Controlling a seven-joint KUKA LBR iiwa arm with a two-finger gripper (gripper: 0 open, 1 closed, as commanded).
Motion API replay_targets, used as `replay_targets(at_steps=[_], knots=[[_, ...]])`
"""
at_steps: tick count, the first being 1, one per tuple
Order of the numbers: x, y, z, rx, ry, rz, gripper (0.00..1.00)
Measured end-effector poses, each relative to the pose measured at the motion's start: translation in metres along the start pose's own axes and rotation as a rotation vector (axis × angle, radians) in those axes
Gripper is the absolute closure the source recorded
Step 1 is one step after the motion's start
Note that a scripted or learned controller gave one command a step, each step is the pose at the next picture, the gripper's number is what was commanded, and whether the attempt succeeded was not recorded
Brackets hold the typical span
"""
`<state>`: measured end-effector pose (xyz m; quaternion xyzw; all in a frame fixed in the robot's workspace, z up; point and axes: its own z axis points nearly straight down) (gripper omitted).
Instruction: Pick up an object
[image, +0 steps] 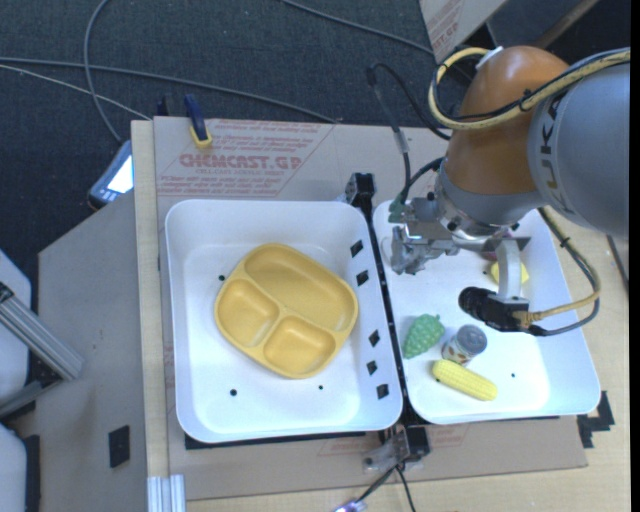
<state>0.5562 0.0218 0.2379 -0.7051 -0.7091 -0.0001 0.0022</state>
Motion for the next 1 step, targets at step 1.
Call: replay_targets(at_steps=[1], knots=[[0.0501, -0.0056, 0.0008, 0.0, 0.0, 0.0, 1.0]])
